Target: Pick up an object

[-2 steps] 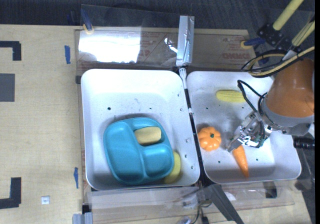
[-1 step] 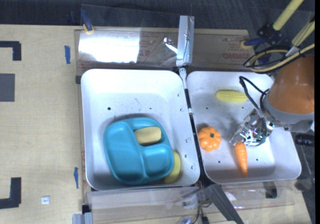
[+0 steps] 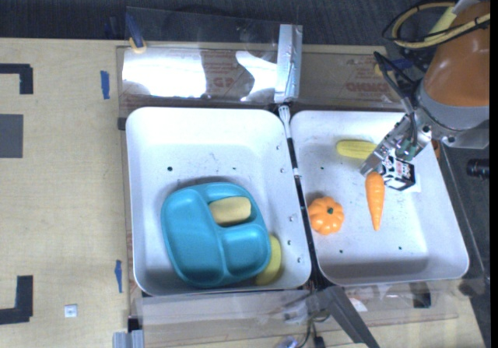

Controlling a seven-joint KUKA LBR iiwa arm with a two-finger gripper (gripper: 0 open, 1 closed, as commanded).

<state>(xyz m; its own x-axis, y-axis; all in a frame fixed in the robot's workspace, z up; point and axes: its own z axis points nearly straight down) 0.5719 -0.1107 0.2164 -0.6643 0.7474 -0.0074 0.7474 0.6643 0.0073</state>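
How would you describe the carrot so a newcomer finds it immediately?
Look in the right-hand shallow white bin. The long orange tapered carrot lies near its middle, pointing down the view, just below the end effector. Unlike the round orange pumpkin beside it, it is slim and pointed.

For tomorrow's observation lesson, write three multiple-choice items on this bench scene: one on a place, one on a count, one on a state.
1. Where is the small pumpkin?
A. Right bin
B. Left bin
C. On the bench outside the bins

2. How many things lie in the right bin?
A. One
B. Three
C. Five

3. How does the yellow piece sit on the blue tray?
A. Under the tray
B. Beside the tray
C. In a compartment

Key: 1 A, it lies by the right bin's left wall. 2 B, pumpkin, carrot and corn cob. 3 C, it rests in the tray's upper compartment.
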